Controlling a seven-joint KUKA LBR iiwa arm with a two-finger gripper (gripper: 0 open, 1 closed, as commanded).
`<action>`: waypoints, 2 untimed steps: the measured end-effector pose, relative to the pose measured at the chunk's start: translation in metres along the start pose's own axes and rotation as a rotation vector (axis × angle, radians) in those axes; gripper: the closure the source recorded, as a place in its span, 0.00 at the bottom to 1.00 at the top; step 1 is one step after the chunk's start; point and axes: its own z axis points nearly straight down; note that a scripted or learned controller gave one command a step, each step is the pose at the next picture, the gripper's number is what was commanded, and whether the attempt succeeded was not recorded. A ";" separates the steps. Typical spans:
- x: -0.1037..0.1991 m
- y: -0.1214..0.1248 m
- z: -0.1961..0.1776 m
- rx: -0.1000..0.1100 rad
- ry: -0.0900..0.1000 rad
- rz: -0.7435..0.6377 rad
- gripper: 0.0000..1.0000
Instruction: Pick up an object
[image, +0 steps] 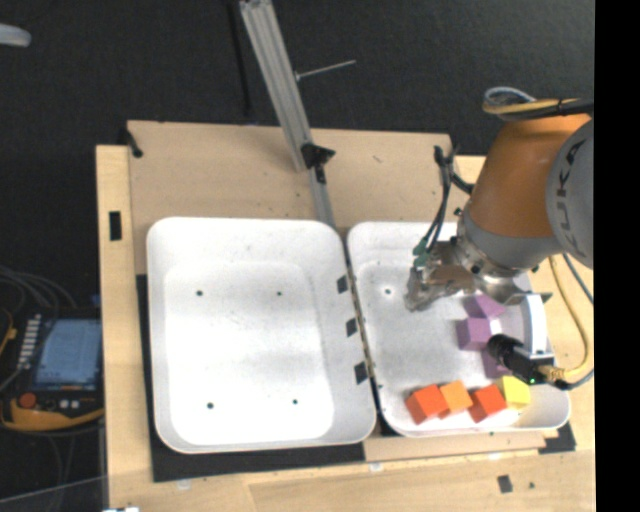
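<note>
My gripper (420, 293) hangs over the middle of the right bin (385, 255), below the arm's orange band. Its fingers point down toward the bare bin floor, and nothing shows between them. A purple block (480, 327) lies just right of the gripper, partly under the arm. Along the bin's front edge sit an orange-red block (428, 402), a lighter orange block (456, 396), a red block (488, 401) and a yellow block (516, 391).
The left bin (245, 330) lies beside the right one, with small clips along the shared edge. A slanted metal pole (290, 110) rises from behind the bins. Cables and a black connector (510, 357) hang at the arm's right.
</note>
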 end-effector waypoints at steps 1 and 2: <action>0.053 0.005 -0.005 -0.001 0.001 -0.003 1.00; 0.107 0.008 -0.005 -0.001 0.000 -0.003 1.00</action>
